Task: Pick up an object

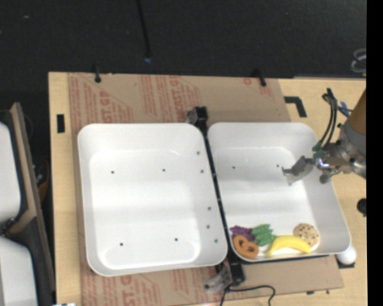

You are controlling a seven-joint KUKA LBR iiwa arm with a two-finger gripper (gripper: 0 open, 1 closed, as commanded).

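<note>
Toys sit bunched along the right bin's (277, 146) near edge: purple grapes (240, 233), an orange piece (246, 247), a green piece (263, 234), banana (287, 245), cookie (306, 234). Likely slid there, bin looks tilted. Tool (299, 169) hangs over mid-bin, well apart from them, nothing held; finger spread can't be told. Red print on cardboard (134, 101) under the bins, too blurry to read.

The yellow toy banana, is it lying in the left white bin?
No, the yellow toy banana lies in the right white bin, along its near edge beside a round cookie.

Robotics lab: cardboard-topped bench (147, 97); two white bins (147, 196); trailing cables (140, 21); dark floor.
</note>
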